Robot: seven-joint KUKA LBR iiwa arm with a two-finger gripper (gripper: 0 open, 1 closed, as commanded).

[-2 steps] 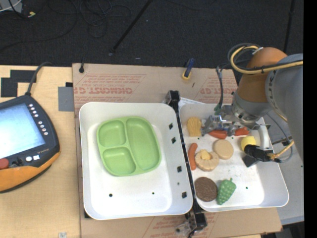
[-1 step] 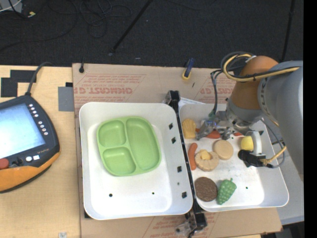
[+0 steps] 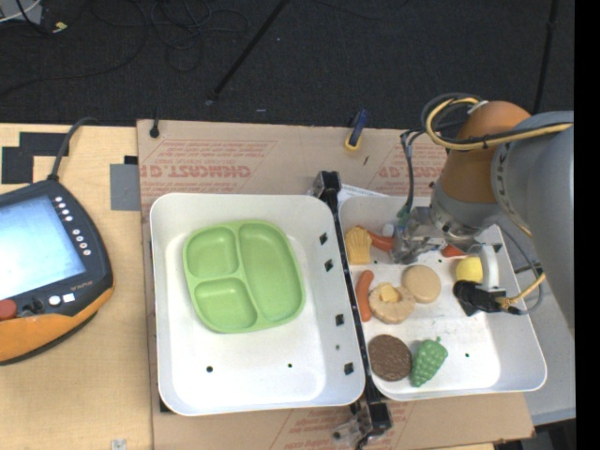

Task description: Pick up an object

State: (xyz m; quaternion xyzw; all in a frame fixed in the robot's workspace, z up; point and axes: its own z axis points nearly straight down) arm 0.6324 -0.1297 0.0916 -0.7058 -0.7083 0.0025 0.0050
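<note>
Currently the arm (image 3: pixel 525 172) reaches in from the right of the frame and its gripper (image 3: pixel 412 244) sits low in the upper part of the right bin (image 3: pixel 525 368), among the toy food; the step in hand appears to be the descent or closing phase of a pick. Whether the gripper is clenched, released or grasping anything cannot be told, because the wrist covers that area. The nearest candidates are the orange carrot-like piece (image 3: pixel 382 242) just left of the gripper, the yellow ridged piece (image 3: pixel 357 244) further left, and the tan round piece (image 3: pixel 422 283) just below. A bread-like round (image 3: pixel 390 303), a brown cookie-like disc (image 3: pixel 389 356), a green bumpy piece (image 3: pixel 428 362) and a yellow item (image 3: pixel 469 269) lie lower or right. The next move calls for a confirmed closure on one item, then a straight vertical lift. Room is tight: the items crowd together, and the black divider (image 3: pixel 345 279) between the bins stands near on the left. The left bin (image 3: pixel 169 364) holds a green compartment tray (image 3: pixel 244 276) with open floor around it.
</note>
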